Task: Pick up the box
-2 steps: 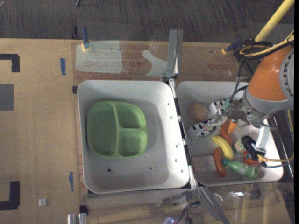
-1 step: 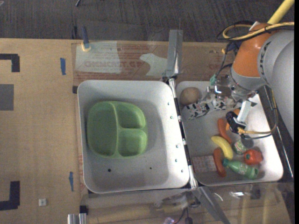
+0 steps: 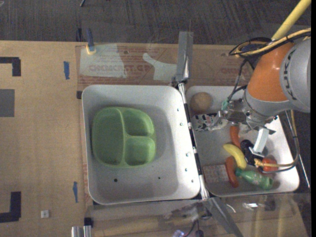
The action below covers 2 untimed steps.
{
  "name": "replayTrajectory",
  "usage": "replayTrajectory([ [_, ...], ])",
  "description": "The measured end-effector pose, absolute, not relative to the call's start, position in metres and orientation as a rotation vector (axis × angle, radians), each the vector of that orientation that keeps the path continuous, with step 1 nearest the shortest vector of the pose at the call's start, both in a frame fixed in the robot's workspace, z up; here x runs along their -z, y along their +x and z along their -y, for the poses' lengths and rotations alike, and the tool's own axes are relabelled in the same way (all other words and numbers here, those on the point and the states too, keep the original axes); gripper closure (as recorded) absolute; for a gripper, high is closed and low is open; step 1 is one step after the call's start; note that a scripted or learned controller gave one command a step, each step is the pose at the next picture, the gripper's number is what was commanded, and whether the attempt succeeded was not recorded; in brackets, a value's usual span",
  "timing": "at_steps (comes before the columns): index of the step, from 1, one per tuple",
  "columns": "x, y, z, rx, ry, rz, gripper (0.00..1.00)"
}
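Box: the small black-and-white patterned carton (image 3: 205,122) lies in the right bin (image 3: 289,184), hard against its left wall, just below the top-left corner.
Box axis: you see it lying flat, long side running left to right across the bin.
Gripper: the gripper (image 3: 223,116) sits at the box's right end, reaching in from the right under the orange-banded arm (image 3: 274,80).
Grip state: you cannot tell how wide the hand stands; it is small and blurs into the box's end, and no hold on the box is visible.
Key relation: the box lies to the left of the hand, end-on to it, pinned between the hand and the bin wall. Judged from that, a close across the short width looks workable; a push leftward would only jam it on the wall.
Neighbours: a brown ball (image 3: 201,102) just above the box in the top-left corner; a banana (image 3: 235,154), a green bottle (image 3: 254,177) and red pieces near the bottom edge, well apart from the box.
Left bin: holds a green divided plate (image 3: 123,136).
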<state>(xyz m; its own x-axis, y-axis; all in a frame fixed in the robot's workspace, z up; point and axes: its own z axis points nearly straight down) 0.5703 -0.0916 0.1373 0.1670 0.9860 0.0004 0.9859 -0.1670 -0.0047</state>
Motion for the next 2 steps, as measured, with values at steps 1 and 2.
replayTrajectory([
  [1, -0.183, 0.478, 0.033, -0.007, -2.376, 2.047, 0.00],
  [2, -0.379, 0.479, 0.103, -0.005, -2.426, 1.994, 0.00],
])
